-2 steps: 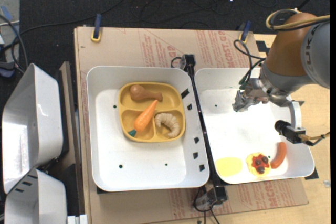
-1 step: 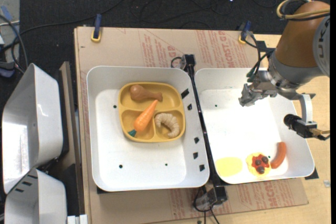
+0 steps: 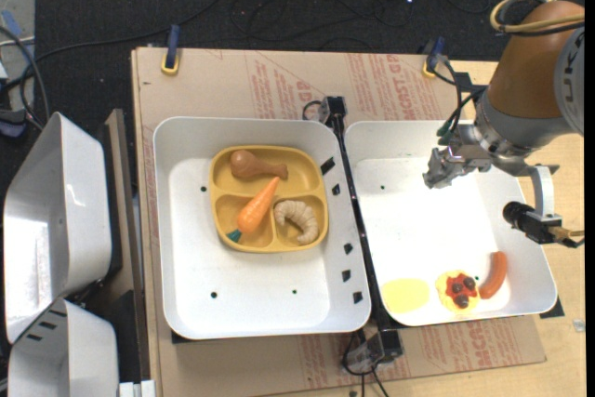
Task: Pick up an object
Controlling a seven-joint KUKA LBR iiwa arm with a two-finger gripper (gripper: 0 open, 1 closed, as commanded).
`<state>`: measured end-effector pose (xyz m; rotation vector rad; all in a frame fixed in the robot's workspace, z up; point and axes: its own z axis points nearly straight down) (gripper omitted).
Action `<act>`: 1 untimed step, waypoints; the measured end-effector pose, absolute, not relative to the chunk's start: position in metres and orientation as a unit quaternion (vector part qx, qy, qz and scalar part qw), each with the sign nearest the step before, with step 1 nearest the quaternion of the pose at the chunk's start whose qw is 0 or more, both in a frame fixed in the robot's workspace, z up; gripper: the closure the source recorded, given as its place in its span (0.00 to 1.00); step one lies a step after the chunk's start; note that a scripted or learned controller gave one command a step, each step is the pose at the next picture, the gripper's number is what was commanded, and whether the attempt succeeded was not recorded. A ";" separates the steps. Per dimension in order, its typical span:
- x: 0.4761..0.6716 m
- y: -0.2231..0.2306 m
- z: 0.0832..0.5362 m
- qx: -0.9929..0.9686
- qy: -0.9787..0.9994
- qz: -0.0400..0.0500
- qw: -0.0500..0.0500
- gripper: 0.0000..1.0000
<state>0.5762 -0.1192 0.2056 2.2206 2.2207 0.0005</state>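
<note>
Hand (image 3: 442, 168) over right bin (image 3: 409, 200), grip state unclear; sausage (image 3: 494, 274), pizza slice (image 3: 458, 289), yellow disc (image 3: 406, 295) near front wall, well apart.

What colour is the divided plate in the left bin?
Yellow plate, in the camera view.

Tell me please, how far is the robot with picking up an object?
Nothing looks picked up yet. The gripper hangs over the right bin, with nothing seen between its fingers. The sausage, the yellow piece and the small pizza lie near the bin's front edge, so the whole grasp remains.
</note>
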 end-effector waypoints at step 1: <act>0.575 -0.062 0.204 0.704 0.710 0.000 -0.001 1.00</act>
